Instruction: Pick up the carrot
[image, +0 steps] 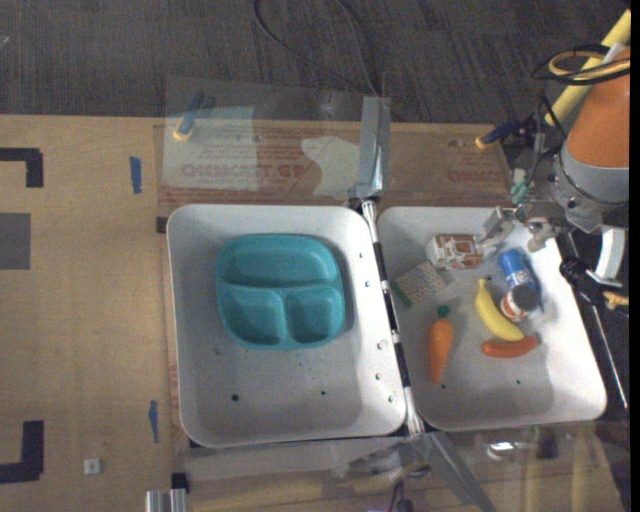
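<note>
from the camera view, nothing of the pick is done yet: the carrot (440, 345) lies untouched on the floor of the right bin (570, 400), near its left wall, green top pointing away from the camera. my gripper (512, 222) hangs over the far right part of that bin, beside a small carton (455, 250) and above a blue can (517, 280). how it is set, i cannot tell. the carrot sits well apart from me, nearer the camera and leftward, past a banana (494, 312). reach, descent, grasp and lift all remain.
</note>
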